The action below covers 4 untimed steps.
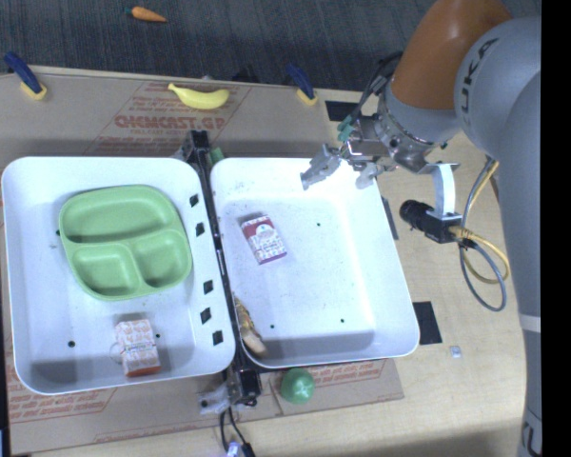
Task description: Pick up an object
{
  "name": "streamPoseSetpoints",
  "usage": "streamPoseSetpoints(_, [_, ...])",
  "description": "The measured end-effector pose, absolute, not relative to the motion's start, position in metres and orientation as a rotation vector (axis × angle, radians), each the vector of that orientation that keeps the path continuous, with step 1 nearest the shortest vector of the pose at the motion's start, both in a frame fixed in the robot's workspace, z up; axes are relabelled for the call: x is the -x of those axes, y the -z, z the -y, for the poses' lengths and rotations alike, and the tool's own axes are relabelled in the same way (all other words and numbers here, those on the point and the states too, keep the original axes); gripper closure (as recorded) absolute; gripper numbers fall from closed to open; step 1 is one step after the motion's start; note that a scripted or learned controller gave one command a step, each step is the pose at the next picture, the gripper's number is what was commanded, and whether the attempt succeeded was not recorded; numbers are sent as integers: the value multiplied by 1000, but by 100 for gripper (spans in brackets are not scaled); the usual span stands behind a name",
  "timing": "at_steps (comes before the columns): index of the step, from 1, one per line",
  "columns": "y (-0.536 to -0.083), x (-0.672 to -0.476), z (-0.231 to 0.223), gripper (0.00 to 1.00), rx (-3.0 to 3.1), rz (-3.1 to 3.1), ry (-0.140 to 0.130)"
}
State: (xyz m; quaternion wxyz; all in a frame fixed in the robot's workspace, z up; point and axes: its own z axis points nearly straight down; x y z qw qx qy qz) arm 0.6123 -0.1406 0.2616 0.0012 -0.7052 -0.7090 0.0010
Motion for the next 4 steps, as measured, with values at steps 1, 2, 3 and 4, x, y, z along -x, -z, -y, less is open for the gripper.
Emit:
streamPoseSetpoints(1, [-108, -576, 184, 0, 2212, 2222, -8])
streamPoseSetpoints(2, [-119, -657, 141, 0, 2214, 2227, 2])
streamPoseSetpoints(3, [-96, -615, 113, 0, 2222, 2231, 7])
streamPoseSetpoints(4, [-107, -617, 110, 100, 2216, 2232, 10])
